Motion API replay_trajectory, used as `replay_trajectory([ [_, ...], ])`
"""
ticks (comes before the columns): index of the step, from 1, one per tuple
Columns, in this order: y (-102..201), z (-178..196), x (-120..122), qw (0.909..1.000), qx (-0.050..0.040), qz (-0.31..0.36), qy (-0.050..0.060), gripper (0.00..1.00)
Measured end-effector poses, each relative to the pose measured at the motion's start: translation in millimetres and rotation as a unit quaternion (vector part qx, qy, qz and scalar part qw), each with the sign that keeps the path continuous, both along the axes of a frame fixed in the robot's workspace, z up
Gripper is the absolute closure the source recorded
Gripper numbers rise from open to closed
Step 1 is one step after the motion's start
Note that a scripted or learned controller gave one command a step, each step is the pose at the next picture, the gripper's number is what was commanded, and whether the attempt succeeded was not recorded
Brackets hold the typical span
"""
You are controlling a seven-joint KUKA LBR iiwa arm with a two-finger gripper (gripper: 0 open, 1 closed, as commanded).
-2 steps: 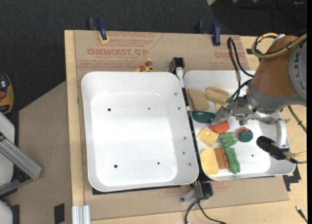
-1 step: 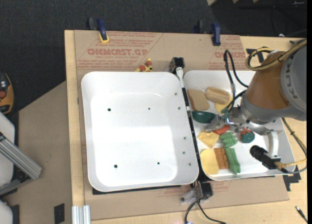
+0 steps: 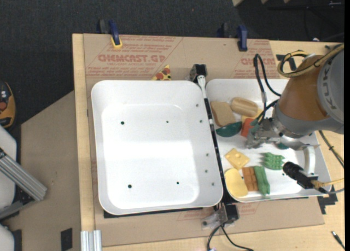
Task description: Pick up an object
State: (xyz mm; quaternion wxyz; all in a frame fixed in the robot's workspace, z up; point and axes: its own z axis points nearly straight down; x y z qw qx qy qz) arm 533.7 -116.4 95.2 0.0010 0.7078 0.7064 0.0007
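Cardboard-topped counter point(image 3: 136, 53), and the pincer point(image 3: 255, 134) is low in the right bin point(image 3: 229, 87), right beside the teal piece point(image 3: 229, 130); its grip, I cannot tell. Toys crowd together, so it could nudge neighbours and slip.

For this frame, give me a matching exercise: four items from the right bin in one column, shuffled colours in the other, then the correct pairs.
Things:
1. cheese wedge
2. bread roll
3. leafy toy
4. spoon-shaped piece

Colours:
A. teal
B. yellow
C. tan
D. bright green

Pairs: 1-B, 2-C, 3-D, 4-A. All four lie in the right bin, near the gripper.
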Motion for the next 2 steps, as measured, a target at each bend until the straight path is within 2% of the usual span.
replay_trajectory([
  [1, 16.2, -10.4, 84.1, 1.0000, -0.0009, 0.003, -0.002, 1.00],
  [2, 25.3, -10.1, 86.4, 1.0000, -0.0005, 0.002, 0.000, 1.00],
])
